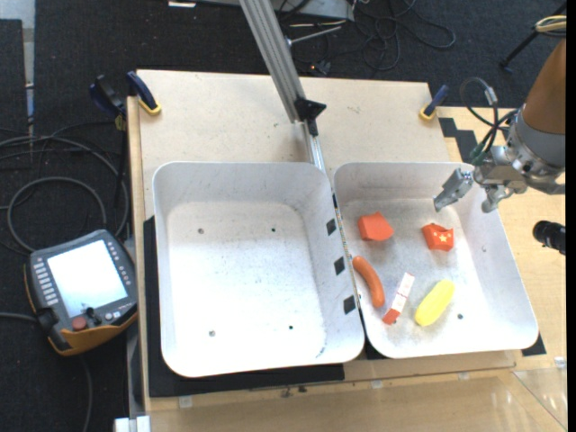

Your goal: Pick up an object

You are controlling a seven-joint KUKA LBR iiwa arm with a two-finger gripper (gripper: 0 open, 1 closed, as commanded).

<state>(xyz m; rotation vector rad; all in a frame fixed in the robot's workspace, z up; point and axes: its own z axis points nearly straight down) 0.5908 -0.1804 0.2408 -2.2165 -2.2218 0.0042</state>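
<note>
The pale wooden tabletop [378, 106] is carrying two shallow white plastic bins with rounded corners; the left bin [180, 196] is showing a scuffed, speckled floor, while the right bin [504, 268] is holding all five candidates. The largest, a long orange sausage-shaped toy [369, 281], is lying near the divider and is looking smooth and light (probably best pinched across its middle). The yellow rounded lemon-like toy [434, 303] is sitting toward the front, likely hard, slick plastic that may be rolling under pressure. The orange blocky wedge [376, 228] is offering flatter faces, so it is seeming the easiest grip. The small red faceted lump [438, 237] is lying nearest the arm. The slim white-and-red stick [398, 298] is lying flat, hard to get under. The gripper [472, 193] is hovering over the bin's rear right, fingers spread apart and holding nothing.
</note>
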